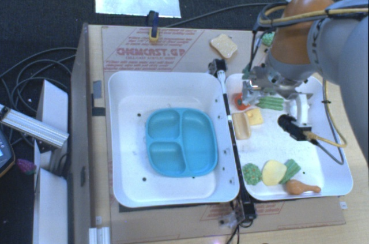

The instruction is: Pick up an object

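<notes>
My pincer hangs over the right bin by a red piece; I cannot tell its opening.

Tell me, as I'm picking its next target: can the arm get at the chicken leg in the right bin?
Probably yes. The chicken leg lies uncovered near the bin's front rim, green piece just beside it, nothing on top.
</notes>
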### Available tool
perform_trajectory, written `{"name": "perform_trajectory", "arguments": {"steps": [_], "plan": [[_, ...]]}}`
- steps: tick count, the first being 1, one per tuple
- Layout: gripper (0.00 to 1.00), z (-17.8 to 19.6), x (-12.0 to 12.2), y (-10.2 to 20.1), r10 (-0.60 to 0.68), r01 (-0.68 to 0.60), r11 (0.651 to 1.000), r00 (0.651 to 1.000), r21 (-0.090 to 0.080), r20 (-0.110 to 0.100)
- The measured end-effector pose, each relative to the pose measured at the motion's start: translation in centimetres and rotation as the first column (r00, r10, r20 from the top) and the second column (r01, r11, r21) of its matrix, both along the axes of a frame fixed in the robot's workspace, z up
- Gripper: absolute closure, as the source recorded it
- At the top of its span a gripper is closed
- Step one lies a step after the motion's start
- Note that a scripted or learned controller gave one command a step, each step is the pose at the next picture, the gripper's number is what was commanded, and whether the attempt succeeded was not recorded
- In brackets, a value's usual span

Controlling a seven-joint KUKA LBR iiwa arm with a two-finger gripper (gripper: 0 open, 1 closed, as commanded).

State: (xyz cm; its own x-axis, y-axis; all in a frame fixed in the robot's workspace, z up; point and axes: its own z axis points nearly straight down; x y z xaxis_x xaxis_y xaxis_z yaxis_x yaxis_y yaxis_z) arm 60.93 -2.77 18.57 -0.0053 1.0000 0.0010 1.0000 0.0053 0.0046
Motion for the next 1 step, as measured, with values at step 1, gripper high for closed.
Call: {"name": "perform_trajectory", "arguments": {"steps": [1], "plan": [[1.00, -1.93, -0.52, -8.42, -0.004, 0.004, 1.000, 1.000, -0.003, -0.003]]}}
